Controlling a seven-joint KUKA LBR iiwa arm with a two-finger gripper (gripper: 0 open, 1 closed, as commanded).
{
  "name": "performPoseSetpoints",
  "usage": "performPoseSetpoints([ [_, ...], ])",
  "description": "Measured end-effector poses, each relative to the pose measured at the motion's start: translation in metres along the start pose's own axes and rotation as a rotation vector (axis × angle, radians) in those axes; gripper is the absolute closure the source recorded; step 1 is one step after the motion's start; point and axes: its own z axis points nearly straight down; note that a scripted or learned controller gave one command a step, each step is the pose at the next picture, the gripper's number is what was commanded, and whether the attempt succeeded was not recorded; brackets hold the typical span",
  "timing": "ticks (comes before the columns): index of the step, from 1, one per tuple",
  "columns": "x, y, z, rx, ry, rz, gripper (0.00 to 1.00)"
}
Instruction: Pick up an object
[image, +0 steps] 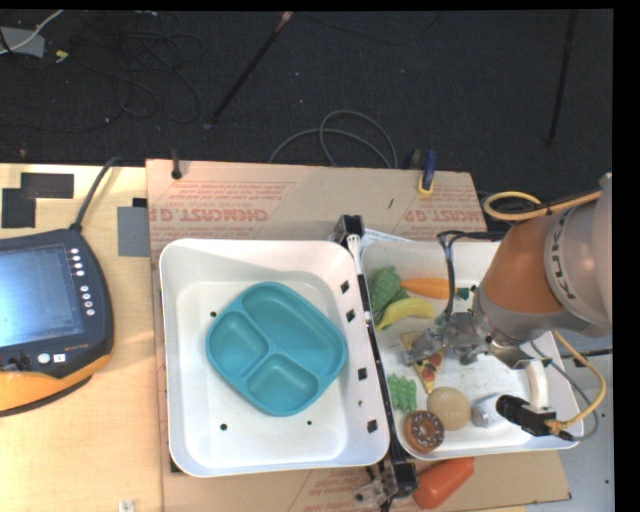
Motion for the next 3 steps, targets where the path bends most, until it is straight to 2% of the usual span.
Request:
performPoseSetpoints([
  [1, 0.0, -0.033, -0.002, -0.006, -0.002, 0.0, 0.0],
  [2, -0.015, 0.041, -0.002, -0.009, -0.003, -0.002, 0.0],
  [3, 0.042, 0.027, -0.001, -0.002, -0.003, -0.002, 0.0],
])
